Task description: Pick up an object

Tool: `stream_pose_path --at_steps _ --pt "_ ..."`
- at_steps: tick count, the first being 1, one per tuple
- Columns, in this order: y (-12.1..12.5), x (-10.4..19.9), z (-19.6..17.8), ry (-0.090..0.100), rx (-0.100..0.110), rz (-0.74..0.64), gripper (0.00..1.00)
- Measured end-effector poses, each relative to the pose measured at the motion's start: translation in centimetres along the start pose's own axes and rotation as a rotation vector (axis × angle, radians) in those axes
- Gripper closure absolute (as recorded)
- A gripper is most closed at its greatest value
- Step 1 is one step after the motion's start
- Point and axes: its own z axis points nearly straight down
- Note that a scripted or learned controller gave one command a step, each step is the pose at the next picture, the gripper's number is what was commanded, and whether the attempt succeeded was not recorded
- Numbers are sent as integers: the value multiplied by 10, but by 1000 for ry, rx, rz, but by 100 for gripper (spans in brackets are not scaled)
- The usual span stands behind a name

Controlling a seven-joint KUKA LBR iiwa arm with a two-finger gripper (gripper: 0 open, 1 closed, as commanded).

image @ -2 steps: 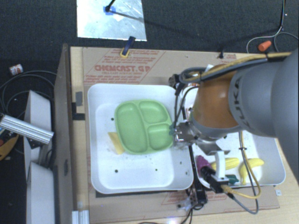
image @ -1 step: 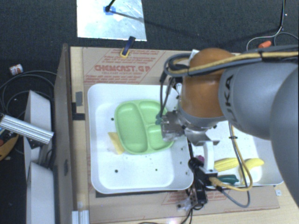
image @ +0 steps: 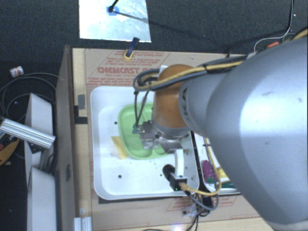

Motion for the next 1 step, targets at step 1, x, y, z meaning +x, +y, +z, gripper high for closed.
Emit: stream_pose_path --at_steps 1 --pt "-2 -60 -251 4 -24 5 100"
